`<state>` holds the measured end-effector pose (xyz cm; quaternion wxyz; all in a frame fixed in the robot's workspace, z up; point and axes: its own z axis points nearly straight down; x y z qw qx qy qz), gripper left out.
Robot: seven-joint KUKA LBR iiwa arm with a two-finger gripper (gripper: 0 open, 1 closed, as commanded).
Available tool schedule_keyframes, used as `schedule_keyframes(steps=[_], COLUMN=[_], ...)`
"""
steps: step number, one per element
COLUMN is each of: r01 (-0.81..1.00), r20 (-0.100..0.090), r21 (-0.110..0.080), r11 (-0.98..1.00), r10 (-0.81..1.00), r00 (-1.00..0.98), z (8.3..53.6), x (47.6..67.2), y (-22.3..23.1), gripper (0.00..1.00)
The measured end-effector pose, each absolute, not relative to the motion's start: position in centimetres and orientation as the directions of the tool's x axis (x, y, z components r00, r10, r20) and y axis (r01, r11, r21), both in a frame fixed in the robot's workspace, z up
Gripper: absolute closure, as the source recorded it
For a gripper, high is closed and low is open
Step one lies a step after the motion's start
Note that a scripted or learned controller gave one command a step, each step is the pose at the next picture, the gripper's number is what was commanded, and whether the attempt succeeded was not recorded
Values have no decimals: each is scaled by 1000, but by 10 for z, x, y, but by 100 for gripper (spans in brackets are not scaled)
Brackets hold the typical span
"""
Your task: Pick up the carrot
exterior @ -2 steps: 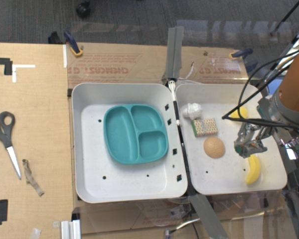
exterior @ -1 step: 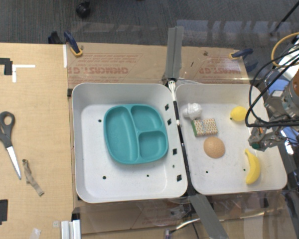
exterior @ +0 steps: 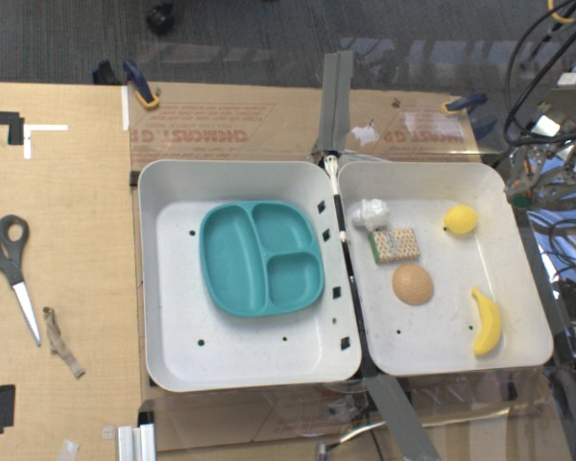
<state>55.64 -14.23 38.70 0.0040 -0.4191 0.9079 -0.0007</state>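
Right bin (exterior: 432, 349): we see five small things lying in it, all apart from each other.
Banana (exterior: 487, 323): yellow and bent, by the bin's right wall, near the front corner.
Lemon (exterior: 461, 221): yellow and round, up near the back of the bin, above the banana.
Brown ball (exterior: 413, 284): round and tan, in the middle of the bin. We think it may be a potato or an egg, but it is too small to be sure.
Little block (exterior: 396, 246): flat with a dotted pattern, just behind the brown ball.
White lump (exterior: 371, 214): crumpled, right by the block, close to the wall between the bins.
Left bin (exterior: 173, 334): it touches the right bin along one side.
Plate (exterior: 263, 257): teal, with three parts, lying flat in the middle of the left bin.
Table (exterior: 58, 209): light brown, with both bins sitting on cardboard.
Scissors (exterior: 10, 267): grey handles, lying on the table far to the left of the bins.
Blue clamps (exterior: 142, 84): we see them clipped behind the bins.
Cables (exterior: 547, 113): a tangle past the right bin.
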Motion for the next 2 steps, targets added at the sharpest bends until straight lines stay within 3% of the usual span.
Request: schedule_keyframes(steps=[1, 2], r01=[-851, -968], r20=[-4, -5], r21=[-2, -8], r11=[526, 252], r10=[-851, -968], r00=[-526, -252], z=[379, 446], x=[509, 544], y=[-194, -222], gripper=[100, 100])
